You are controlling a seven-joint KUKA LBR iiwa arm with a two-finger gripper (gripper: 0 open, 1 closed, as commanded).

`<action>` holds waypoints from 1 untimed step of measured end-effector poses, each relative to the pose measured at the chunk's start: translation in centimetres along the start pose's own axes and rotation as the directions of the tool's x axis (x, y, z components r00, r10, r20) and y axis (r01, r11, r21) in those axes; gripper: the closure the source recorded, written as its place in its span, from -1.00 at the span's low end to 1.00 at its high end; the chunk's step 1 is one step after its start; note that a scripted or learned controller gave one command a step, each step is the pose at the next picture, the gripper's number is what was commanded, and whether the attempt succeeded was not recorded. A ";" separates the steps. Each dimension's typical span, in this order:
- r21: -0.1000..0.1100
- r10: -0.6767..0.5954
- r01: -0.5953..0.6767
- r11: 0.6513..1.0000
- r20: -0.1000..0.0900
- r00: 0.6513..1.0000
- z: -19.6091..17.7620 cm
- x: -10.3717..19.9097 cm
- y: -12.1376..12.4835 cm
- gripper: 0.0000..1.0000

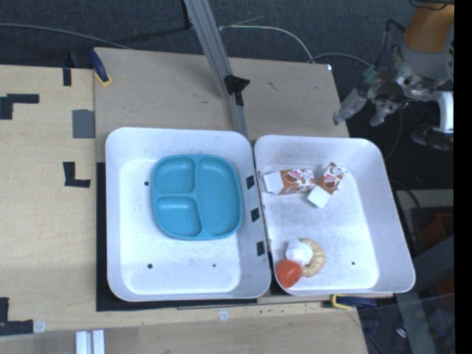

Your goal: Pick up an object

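Observation:
My gripper (pixel 366 111) hangs at the upper right, beyond the far edge of the right bin (pixel 383 220), with its two fingers spread apart and nothing between them. Inside the right bin lie a small patterned carton (pixel 289 181) and a second small patterned carton (pixel 328 184) near the far side. Near the bin's front edge sit a red tomato-like ball (pixel 288 273), a white round piece (pixel 299 252) and a tan ring (pixel 317 257), all touching one another. The gripper is well apart from all of them.
The left bin (pixel 125 220) holds a blue divided plate (pixel 198 196). A grey metal pole (pixel 214 43) slants down from the top toward the gap between the bins. Cables run over the bench behind the bins.

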State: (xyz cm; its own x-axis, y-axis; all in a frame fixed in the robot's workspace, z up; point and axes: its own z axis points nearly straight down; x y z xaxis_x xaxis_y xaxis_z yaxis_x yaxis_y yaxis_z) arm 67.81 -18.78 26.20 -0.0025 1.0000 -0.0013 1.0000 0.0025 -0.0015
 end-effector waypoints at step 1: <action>0.000 0.000 0.000 1.000 0.000 1.000 0.0 0.0 0.0 -1.00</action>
State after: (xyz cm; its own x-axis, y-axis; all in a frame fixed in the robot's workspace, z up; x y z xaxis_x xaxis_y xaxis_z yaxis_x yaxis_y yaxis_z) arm 67.81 -18.78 26.21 -0.0025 1.0000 -0.0016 1.0000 0.0025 -0.0017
